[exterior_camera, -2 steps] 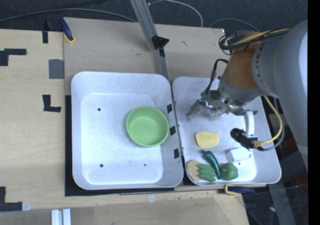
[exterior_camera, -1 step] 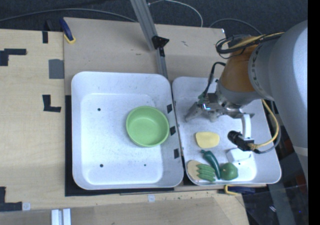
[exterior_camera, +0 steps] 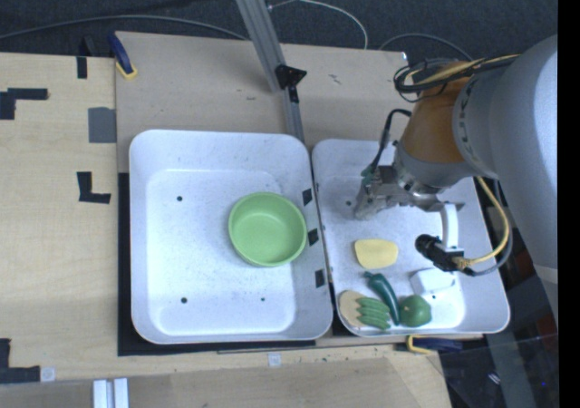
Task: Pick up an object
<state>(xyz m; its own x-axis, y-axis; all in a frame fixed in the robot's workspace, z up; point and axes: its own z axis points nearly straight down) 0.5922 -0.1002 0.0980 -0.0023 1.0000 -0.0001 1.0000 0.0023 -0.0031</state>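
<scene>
My gripper (exterior_camera: 364, 204) hangs low in the right bin (exterior_camera: 340, 161), near its back left part, pointing down at bare bin floor. Nothing shows between its tips. A yellow rounded piece (exterior_camera: 375, 254) lies just in front of it, a short gap away. Further forward lie a dark green pepper-like piece (exterior_camera: 384, 295), a green ball (exterior_camera: 415, 311) and a tan and green ridged piece (exterior_camera: 361, 311). A green bowl (exterior_camera: 266, 229) sits in the left bin (exterior_camera: 154, 216), near its right side.
A white block (exterior_camera: 433, 280) lies in the right bin by the black fitting on the arm. A grey pole (exterior_camera: 258, 21) slants over the bench behind the bins. Cables loop at the back right.
</scene>
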